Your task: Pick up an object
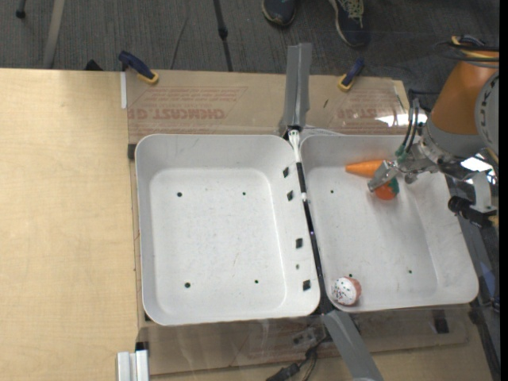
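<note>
The right bin [444,260] holds three things. An orange carrot-shaped piece [363,167] lies near its far wall. A small red-orange object with a green spot [386,192] sits just right of the carrot's thick end. A white speckled ball [345,290] rests in the near left corner. My gripper [381,181] reaches in from the right and hovers low between the carrot and the red-orange object, partly covering the latter. Whether it touches either one is unclear.
The left bin [147,213] stands beside the right one, with a grey divider bar [298,94] rising between them at the back. Clamps [139,67] hold the cardboard sheet behind the bins. The wooden bench extends left.
</note>
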Action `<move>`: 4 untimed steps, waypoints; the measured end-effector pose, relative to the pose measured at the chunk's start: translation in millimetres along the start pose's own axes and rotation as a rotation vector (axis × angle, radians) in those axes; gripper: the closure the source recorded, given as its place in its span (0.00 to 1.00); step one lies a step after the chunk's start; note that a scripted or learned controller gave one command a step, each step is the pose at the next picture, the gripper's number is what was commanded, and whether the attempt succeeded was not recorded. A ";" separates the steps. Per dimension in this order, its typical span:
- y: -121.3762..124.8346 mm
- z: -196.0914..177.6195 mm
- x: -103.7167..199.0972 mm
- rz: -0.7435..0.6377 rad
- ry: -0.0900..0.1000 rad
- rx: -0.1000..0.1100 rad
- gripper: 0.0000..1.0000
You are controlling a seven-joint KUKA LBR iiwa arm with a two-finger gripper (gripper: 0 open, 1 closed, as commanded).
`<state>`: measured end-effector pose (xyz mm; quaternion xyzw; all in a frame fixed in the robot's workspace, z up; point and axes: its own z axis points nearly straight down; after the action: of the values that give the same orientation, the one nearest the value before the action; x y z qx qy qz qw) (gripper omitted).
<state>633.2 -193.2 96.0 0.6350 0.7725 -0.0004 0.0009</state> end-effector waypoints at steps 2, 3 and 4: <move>-20.3 -123.4 54.1 0.031 0.000 0.000 1.00; -103.0 4.5 87.3 -0.002 0.002 0.002 1.00; -97.9 -141.3 122.1 0.101 0.000 0.001 1.00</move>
<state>513.4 -92.1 237.0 0.6731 0.7396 -0.0006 0.0008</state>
